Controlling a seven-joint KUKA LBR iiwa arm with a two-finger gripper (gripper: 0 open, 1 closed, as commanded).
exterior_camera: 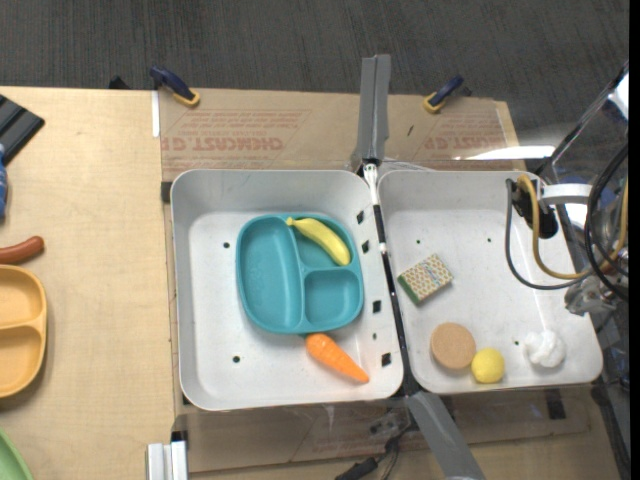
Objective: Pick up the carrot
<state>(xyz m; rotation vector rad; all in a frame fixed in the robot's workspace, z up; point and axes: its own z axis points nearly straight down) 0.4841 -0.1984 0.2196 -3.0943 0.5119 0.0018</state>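
The carrot (336,358) is lying nearest the camera, on the floor of the left bin (200,368), just below the teal plate (270,278) and angling toward the divider between the bins. The arm (610,248) is sitting at the right edge amid cables — I cannot tell how its fingers are standing, since the view there is too cluttered. A grab may be slipping off the tapered carrot, or knocking the plate's rim — they are nearly touching. Counting: one carrot, one banana (322,239), one plate, two bins.
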